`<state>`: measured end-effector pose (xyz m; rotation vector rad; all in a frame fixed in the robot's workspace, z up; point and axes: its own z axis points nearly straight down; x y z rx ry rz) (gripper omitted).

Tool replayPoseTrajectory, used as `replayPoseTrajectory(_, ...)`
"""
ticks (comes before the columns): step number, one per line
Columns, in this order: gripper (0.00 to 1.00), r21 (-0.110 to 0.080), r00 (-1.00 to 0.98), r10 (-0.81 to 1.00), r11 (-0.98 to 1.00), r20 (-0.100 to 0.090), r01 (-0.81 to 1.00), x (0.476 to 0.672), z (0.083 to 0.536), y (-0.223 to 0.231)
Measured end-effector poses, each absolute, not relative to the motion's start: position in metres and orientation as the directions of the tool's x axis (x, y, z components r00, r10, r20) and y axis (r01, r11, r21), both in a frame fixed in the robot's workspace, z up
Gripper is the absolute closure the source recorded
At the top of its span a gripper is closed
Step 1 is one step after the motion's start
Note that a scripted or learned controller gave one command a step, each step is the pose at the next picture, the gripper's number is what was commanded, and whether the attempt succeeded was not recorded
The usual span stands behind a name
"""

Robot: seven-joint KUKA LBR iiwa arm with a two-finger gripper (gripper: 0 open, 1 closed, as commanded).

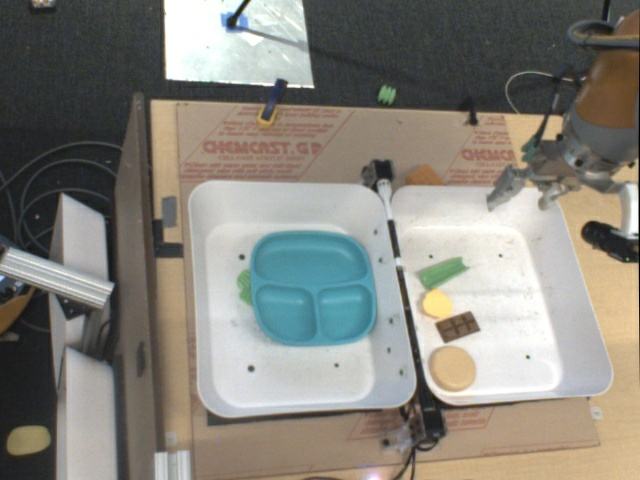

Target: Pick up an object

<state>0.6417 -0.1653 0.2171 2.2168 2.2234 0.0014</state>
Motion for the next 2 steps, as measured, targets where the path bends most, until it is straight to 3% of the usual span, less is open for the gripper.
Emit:
replayPoseTrajectory(1, 0.00, -0.012, 0.000, 1.000, 0.000, 0.004, 1.000, 0.552, 0.152, -0.147)
replayPoseTrajectory(2, 0.00, 0.008, -0.003, 1.000, 0.003, 0.000, 1.000, 0.521, 0.085, -0.096)
